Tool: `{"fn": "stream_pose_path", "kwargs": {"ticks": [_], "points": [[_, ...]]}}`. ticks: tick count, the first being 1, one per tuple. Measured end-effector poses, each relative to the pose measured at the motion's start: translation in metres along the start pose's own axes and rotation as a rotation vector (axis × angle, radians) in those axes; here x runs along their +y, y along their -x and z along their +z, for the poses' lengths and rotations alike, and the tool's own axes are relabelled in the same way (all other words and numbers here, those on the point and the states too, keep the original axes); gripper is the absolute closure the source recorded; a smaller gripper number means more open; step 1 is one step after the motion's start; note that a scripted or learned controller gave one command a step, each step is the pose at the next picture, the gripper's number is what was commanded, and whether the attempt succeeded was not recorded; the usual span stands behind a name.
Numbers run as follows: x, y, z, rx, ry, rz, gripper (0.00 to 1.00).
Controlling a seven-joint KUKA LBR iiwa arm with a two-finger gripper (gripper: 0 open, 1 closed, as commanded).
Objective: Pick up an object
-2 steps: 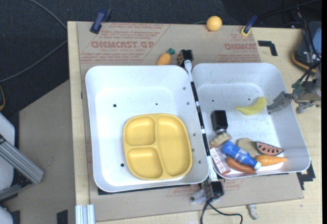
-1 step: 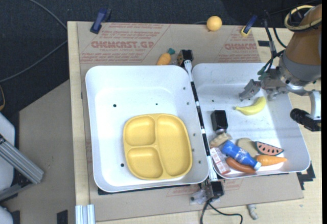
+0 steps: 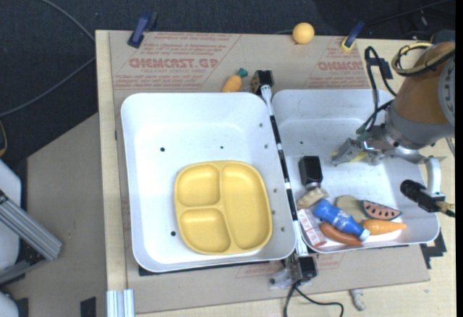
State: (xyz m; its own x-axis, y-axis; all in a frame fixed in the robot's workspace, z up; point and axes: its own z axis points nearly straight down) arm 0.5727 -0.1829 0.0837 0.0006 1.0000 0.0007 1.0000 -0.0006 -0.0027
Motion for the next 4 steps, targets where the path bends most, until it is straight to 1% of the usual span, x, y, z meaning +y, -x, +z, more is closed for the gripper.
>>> {"fn": "stream_pose_path", "kwargs": {"ticks": [1,2,3,4], "points": [[0.061,0.014,-0.002,-0.001,0.004,-0.002,0.0],[0.095,0.029,-0.108,-0.003,0.008,-0.003,0.0],[0.077,0.035,-0.022,0.0,0.001,-0.002,0.0],[0.094,-0.002,-0.001,0.0,0.002,-0.003,0.0]]}}
